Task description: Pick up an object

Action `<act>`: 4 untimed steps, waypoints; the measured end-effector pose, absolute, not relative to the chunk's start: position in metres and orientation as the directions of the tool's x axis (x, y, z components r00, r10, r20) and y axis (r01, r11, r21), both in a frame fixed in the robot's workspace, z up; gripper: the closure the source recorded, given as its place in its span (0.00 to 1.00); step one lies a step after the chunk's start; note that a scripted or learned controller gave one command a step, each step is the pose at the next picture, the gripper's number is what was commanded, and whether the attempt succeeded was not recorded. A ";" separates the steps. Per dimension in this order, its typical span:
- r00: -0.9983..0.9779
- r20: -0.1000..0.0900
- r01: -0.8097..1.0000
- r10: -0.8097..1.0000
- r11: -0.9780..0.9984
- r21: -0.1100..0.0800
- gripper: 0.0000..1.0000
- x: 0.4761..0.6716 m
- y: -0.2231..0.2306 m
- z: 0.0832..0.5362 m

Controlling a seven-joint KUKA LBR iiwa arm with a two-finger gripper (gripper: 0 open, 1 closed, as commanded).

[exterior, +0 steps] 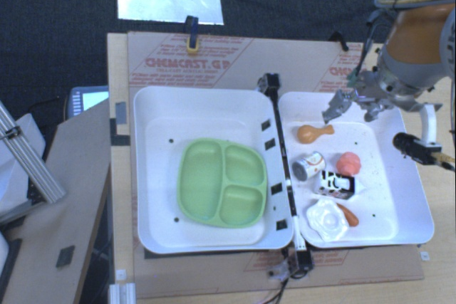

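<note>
The right bin (406, 203) holds several small things: an orange drumstick-shaped toy (313, 131), a grey and white cup on its side (308, 166), a pink ball (348, 163), a black and white block (335, 185), a white moulded piece (325, 218) and an orange carrot-like stick (348, 214). My gripper (354, 112) hangs over the bin's far edge, above and a little right of the drumstick toy. Its fingers stand apart with nothing between them.
A green divided plate (221, 183) lies in the left bin (157, 153). A black divider (279, 153) runs between the bins. A black-tipped part (413, 146) of the arm overhangs the right bin's right rim. Bare floor shows at the right bin's far right.
</note>
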State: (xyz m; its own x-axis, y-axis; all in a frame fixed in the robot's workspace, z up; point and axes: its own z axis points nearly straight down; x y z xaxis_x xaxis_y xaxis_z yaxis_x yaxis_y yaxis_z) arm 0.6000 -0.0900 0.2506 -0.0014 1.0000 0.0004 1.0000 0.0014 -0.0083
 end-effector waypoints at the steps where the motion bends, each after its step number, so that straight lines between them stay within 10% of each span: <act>1: -0.003 -0.001 1.000 1.000 0.003 0.002 0.00 0.602 -0.090 0.256; 4: 0.000 0.001 1.000 1.000 0.000 -0.005 0.00 0.604 -0.090 0.089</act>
